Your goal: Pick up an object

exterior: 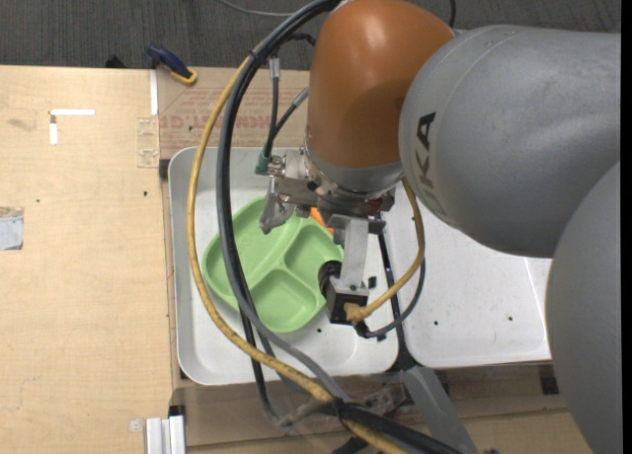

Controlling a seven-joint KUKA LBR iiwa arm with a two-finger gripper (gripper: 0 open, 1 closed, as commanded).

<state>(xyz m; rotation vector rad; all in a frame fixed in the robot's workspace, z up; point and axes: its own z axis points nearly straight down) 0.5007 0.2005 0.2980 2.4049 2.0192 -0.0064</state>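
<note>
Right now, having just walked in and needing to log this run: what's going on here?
The grey arm reaches in from the right, with its gripper low over the left white bin, just above a green divided dish that lies there. A bit of something orange peeks out by the gripper, at the dish's far rim. Whether anything is gripped can't be told from this view.

The one camera hangs fixed above the bench (79,245), looking down at a slant on both white bins (183,274) (the far edge lies toward the top). It sits near: the arm (513,126), reaching in from the right, looms large beneath it.
</note>
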